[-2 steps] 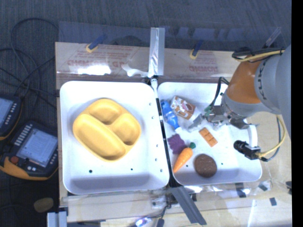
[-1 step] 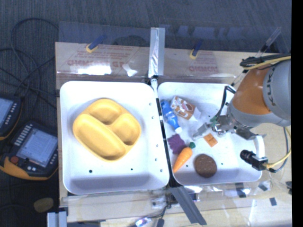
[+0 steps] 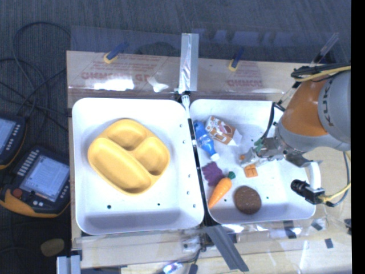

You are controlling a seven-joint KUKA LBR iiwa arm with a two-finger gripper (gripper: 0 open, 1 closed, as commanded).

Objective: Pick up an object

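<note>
**Arm low over the right bin, gripper near the small orange block**

The gripper [image 3: 258,151] sits inside the right bin [image 3: 296,210], reaching in from the right side of the view. Whether its fingers are spread or closed I cannot tell; the wrist hides them, and nothing can be seen held between them.

Just below the gripper lies a small orange block [image 3: 250,171], possibly touching the tool's lower edge, though the view is too coarse to be sure. Up and to the left of the gripper rests a snack packet [image 3: 220,129]. Further left, along the bin's wall, lies a blue bottle [image 3: 205,140]. Below and left of the gripper are a purple toy [image 3: 212,172] and a carrot [image 3: 220,190], lying close together. Below the gripper, near the bin's front, sits a brown round cookie [image 3: 247,200].

Well to the gripper's left, the left bin [image 3: 91,210] holds a yellow lumpy object [image 3: 128,154].
</note>
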